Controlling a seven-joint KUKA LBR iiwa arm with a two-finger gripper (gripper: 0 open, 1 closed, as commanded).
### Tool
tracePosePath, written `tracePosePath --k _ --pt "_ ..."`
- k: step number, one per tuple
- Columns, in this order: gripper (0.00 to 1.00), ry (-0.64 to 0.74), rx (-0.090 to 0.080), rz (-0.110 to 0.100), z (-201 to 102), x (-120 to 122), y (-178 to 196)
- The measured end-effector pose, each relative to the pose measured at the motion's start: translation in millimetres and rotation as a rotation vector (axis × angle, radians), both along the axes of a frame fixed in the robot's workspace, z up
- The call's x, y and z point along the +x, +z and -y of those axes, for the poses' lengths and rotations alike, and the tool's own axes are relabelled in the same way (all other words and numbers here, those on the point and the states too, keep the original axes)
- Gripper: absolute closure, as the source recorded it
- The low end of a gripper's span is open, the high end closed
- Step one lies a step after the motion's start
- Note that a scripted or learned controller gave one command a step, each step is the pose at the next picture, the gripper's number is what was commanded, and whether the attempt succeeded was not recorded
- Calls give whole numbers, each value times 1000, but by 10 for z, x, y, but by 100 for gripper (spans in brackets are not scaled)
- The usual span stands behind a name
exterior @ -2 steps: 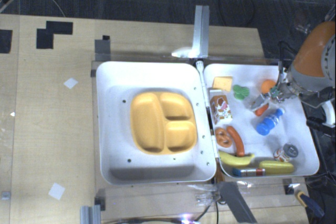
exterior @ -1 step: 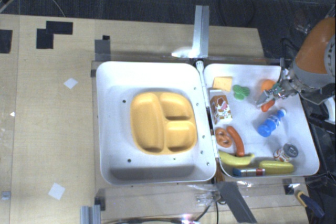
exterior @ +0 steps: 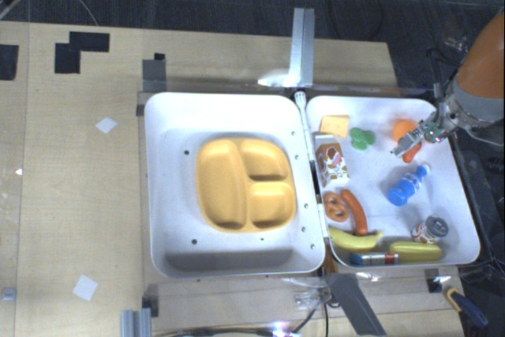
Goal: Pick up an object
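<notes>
The right white bin (exterior: 465,205) holds several small things. An orange carrot-like piece (exterior: 402,128) lies near its far right corner, and my gripper (exterior: 418,138) hangs right over it, hiding its middle. A blue bottle (exterior: 406,186) lies just in front of the gripper. Further left lie a green piece (exterior: 361,138), a yellow cheese block (exterior: 334,125) and a printed snack box (exterior: 332,161). Along the near wall sit a pretzel (exterior: 337,206), a red sausage (exterior: 357,213), a banana (exterior: 355,239), a marker (exterior: 377,258) and a small can (exterior: 430,230).
The left white bin (exterior: 170,170) holds a yellow divided tray (exterior: 243,183). A metal post (exterior: 303,43) rises behind the wall where the two bins meet. The arm's orange band (exterior: 483,67) stands above the right bin's far right corner.
</notes>
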State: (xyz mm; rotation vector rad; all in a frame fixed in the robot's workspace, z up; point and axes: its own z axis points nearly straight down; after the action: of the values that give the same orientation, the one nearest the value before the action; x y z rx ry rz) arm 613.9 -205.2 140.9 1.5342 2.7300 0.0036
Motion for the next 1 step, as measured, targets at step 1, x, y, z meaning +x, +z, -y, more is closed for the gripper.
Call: tracePosePath --k 1 --pt "100 26 1 5 -421 -19 730"
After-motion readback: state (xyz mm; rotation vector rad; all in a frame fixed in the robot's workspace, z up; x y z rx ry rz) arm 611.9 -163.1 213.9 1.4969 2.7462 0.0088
